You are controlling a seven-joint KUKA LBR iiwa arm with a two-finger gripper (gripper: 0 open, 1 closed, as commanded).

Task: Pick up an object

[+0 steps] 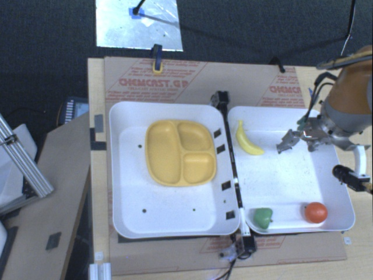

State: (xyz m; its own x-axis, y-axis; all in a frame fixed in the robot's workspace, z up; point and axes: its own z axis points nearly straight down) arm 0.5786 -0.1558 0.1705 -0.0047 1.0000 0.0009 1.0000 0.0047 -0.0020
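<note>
Step in hand: approach, nothing grasped. My tool [298, 139] hangs with fingers spread over the right bin [344, 212], near the banana [247, 140] at the bin's upper left. Next move, as I judge it: shift toward the banana, align across it, descend, clench.

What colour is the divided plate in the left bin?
Yellow; the divided plate shows clearly in the camera view.

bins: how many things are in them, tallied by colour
yellow: 2, the divided plate in the left bin and the banana in the right bin
green: 1, the green object
orange-red: 1, the round fruit
total: 4
</note>
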